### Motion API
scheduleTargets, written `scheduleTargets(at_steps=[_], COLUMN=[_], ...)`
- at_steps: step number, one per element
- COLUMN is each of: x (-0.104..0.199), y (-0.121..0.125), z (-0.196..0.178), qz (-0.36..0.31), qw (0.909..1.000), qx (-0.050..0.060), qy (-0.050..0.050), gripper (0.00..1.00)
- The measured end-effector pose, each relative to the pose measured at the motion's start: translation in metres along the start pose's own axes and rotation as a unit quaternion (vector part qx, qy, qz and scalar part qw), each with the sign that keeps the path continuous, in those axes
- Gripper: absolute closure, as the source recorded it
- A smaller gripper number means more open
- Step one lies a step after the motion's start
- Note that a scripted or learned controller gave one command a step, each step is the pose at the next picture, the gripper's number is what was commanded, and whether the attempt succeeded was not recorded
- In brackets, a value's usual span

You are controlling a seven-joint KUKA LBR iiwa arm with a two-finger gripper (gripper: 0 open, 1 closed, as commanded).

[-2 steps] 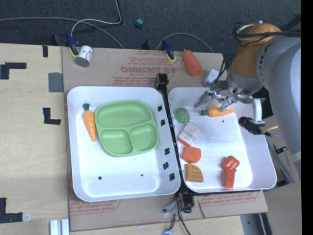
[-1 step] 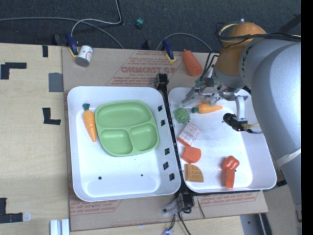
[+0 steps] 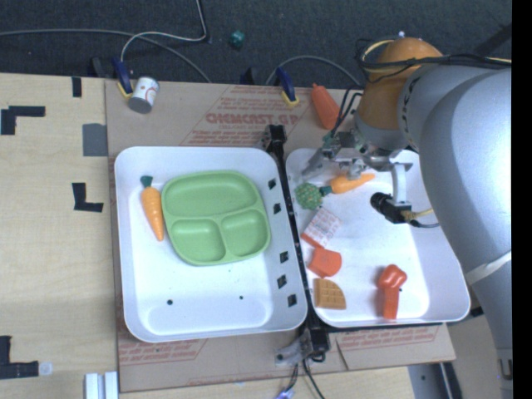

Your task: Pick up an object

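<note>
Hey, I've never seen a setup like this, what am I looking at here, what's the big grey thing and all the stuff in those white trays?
This is one photo from a camera fixed above a workbench, looking down at a slant. The big grey shape on the right is a robot arm with an orange band above its wrist. Its gripper is down in the right bin, near a small carrot and a green broccoli-like piece. I can't tell whether it is holding anything.

That bin also holds toy foods: a red pepper, a waffle, an orange piece and a small packet. The left bin holds a green divided plate and another carrot.
</note>
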State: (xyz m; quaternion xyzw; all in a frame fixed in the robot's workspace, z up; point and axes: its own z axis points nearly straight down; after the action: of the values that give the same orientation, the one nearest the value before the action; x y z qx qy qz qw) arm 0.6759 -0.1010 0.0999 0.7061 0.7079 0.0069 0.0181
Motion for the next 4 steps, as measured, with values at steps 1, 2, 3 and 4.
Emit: scheduleTargets(at_steps=[1,2,3,4], x=[0.002,-0.007,-0.007,-0.007], y=[0.002,-0.009,-0.006,-0.007], z=[0.0,0.001,-0.011,-0.011], qz=[0.0,0.001,0.001,0.001], qw=[1.0,1.0,1.0,1.0], qx=[-0.001,0.003,-0.001,-0.001], qy=[0.0,0.0,0.001,0.001], gripper=[0.0,0.0,1.0,0.0])
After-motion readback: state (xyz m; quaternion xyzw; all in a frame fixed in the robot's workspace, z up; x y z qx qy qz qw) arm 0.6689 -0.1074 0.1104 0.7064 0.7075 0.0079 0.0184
